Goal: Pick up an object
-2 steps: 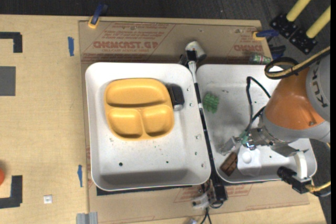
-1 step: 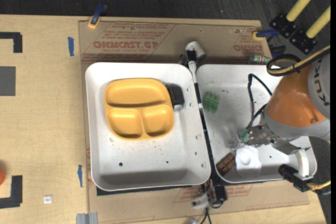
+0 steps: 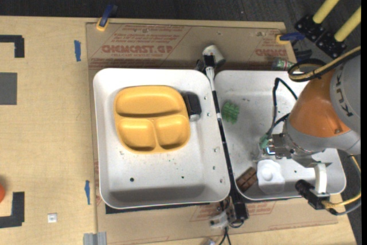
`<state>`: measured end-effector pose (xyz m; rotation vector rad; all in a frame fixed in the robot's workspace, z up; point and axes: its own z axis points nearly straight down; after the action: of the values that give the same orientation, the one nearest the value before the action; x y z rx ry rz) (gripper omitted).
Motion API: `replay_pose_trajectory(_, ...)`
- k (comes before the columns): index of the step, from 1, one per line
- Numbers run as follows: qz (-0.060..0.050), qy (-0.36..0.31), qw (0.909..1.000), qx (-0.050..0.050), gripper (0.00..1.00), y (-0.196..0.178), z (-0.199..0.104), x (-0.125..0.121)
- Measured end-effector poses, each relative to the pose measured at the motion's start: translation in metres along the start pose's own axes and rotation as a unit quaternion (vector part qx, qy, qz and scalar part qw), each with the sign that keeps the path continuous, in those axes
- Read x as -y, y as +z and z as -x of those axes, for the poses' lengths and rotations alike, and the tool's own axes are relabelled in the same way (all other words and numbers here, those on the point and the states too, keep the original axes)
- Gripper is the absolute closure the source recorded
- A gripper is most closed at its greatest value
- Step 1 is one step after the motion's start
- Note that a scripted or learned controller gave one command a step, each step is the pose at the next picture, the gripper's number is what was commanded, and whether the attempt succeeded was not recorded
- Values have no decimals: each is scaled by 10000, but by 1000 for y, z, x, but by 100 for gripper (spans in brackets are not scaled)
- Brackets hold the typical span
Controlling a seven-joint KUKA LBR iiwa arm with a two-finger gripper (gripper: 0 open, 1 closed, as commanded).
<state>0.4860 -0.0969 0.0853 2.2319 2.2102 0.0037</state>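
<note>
Gripper low in right bin | finger state cannot tell | green block up-left | cardboard print: "CHEMCAST"-like, blurred

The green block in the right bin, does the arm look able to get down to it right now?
Probably yes. The green block lies alone on bare floor in the right bin, with nothing on top of it or touching it. The arm hangs over the same bin, off to the block's side.

Light: bright and even over my bench.
Glare: both white bins nearly wash out.
Shadows: soft, short, under the yellow tray.
Floor: dim at top.
Focus: slightly soft throughout, grainy; my arm blurs a little.
</note>
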Motion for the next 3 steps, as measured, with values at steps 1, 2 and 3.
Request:
replay_pose_trajectory(1,-2,6,10000,11,0,0,1,0)
replay_pose_trajectory(2,15,2,10000,8,100,-10,0,-1)
replay_pose_trajectory(3,14,2,10000,8,0,-10,0,-1)
